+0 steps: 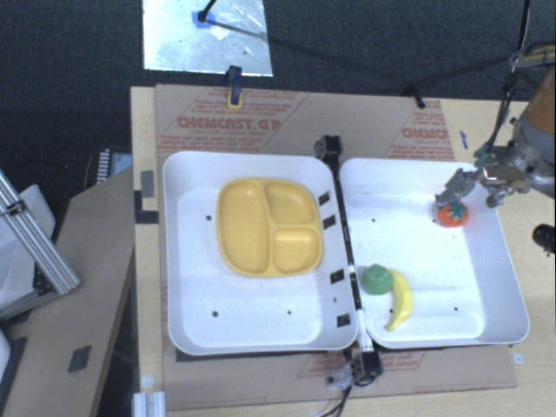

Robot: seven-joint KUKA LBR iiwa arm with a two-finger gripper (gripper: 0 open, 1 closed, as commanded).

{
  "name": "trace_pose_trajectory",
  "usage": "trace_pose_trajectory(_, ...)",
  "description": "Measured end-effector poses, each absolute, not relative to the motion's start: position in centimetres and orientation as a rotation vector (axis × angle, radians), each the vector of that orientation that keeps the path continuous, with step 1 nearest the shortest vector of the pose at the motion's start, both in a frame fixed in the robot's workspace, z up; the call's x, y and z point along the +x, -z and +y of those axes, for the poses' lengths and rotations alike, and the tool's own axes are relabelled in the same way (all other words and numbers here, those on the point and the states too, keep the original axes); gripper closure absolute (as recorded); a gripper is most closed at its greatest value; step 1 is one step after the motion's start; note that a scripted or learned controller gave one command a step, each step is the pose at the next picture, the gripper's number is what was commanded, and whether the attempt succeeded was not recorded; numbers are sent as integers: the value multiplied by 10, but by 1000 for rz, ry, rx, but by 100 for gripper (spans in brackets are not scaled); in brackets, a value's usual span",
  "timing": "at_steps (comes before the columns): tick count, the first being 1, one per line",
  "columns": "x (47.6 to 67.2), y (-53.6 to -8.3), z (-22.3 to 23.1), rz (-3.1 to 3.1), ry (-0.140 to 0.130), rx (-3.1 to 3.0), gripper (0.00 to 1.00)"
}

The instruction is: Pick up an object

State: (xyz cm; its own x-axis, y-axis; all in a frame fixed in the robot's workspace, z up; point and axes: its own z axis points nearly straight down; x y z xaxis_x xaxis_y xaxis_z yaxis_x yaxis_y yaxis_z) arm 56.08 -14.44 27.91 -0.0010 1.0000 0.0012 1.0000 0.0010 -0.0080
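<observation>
Hovering over the orange toy (451, 215), the gripper (455, 194) touches it; its grip state is unclear.

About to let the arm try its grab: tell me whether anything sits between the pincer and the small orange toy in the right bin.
Nothing visible does. The pincer hangs right at the orange toy near the right bin's far side. The banana and green object lie apart, at the bin's near left.
</observation>
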Motion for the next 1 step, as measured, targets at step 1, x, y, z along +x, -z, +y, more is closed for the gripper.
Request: trace_pose_trajectory(1, 563, -284, -144, -2226, 1, -2219, 0)
